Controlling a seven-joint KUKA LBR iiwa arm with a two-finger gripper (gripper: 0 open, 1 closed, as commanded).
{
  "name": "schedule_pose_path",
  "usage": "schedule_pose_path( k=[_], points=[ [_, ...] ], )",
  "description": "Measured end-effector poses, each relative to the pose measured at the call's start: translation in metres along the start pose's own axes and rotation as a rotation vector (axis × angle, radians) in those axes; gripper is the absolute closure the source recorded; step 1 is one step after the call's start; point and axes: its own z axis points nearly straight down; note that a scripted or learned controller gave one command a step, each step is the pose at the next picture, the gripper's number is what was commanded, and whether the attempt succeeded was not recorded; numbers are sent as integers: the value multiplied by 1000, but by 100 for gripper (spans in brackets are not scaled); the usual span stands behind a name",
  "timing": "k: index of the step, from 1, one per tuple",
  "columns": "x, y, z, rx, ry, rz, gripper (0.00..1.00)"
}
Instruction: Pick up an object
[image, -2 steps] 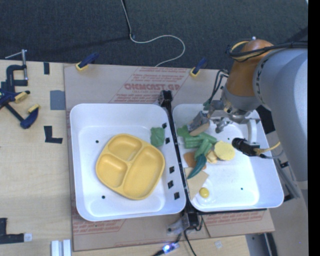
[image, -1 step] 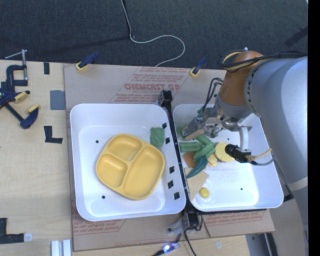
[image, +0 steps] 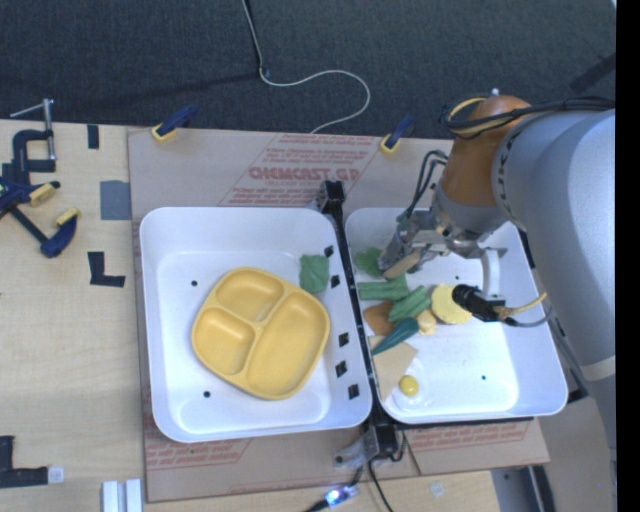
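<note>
My gripper (image: 402, 260) hangs low over the far left part of the right bin (image: 500, 395), reaching in from the right. A tan piece (image: 396, 267) shows right at its tip; whether it is held I cannot tell. Just below lie a long green piece (image: 384, 291), another green piece (image: 368, 262), a brown round thing (image: 377, 318), a teal strip (image: 398, 330), a tan wedge (image: 394, 360), a yellow disc (image: 447, 311) and a small yellow ball (image: 408, 385).
The left bin (image: 170, 400) holds a yellow divided plate (image: 262, 332) and a green scrap (image: 314, 272) near the wall between the bins. The arm's grey body (image: 570, 200) covers the right bin's right side. Blue clamps (image: 30, 195) stand at the bench's far left.
</note>
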Motion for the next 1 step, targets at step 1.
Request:
schedule_pose_path(
  k=[1],
  points=[
    [4,-5,-46,3,1,2,100]
  ],
)
